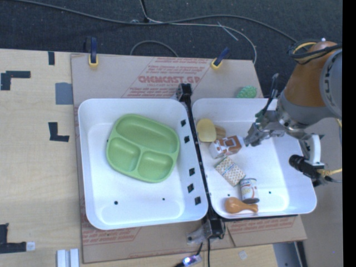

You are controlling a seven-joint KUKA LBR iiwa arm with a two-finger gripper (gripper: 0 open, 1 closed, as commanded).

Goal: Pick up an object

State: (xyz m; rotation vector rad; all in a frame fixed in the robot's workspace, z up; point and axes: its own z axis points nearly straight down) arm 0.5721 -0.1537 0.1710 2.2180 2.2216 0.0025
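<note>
orange-brown spoon (241,206) (bin's near edge)

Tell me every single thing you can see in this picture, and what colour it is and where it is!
White bins: 2, white, side by side on the bench.
Divided plate: 1, green, in the left bin.
Round yellow piece: 1, yellow, right bin, far end near the divider.
Small carton: 1, brown and white, right bin, just beside the yellow piece.
Patterned packet: 1, pale with speckles, middle of the right bin.
Small can: 1, white with red, right bin, near end.
Orange toy: 1, orange, right bin, at the near edge.
Clamps: 2, blue and yellow, on the cardboard's far edge.
Green lump: 1, green, outside the right bin's far edge.
Arm: 1, grey and orange, from the right.
Gripper: 1, dark, over the right bin.
</note>
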